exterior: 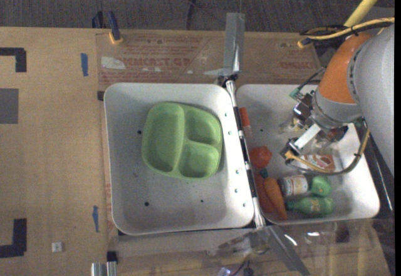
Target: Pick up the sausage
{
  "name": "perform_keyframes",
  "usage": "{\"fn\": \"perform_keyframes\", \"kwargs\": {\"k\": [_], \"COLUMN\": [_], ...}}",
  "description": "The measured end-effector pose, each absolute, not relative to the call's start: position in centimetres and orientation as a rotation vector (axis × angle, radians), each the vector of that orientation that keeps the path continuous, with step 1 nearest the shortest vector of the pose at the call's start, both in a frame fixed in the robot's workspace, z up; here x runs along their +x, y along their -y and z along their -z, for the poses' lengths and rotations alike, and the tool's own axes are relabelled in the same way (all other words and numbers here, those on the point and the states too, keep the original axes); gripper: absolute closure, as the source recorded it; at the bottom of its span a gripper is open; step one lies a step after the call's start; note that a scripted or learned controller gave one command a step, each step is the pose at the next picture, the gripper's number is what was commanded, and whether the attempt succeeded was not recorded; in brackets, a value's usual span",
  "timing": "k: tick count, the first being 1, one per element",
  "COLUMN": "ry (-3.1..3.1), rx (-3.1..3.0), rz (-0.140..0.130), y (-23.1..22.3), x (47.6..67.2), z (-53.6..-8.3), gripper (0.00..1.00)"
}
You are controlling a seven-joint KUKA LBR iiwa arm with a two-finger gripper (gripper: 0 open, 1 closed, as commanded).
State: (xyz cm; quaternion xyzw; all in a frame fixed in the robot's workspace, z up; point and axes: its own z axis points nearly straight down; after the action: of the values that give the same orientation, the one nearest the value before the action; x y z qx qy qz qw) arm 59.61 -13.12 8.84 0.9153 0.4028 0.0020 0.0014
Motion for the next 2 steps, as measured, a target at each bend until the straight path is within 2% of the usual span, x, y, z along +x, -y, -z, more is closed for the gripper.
{"fn": "perform_keyframes", "kwargs": {"k": [1,2], "ry": [-1.053,-0.527], "rx": [2.958,3.094], "rz": [-0.006,-0.004], "y": [17.3,16.1], "x": [61.1,61.8], "z": [-8.8,-8.7], "gripper": [0.0,0.0]}}
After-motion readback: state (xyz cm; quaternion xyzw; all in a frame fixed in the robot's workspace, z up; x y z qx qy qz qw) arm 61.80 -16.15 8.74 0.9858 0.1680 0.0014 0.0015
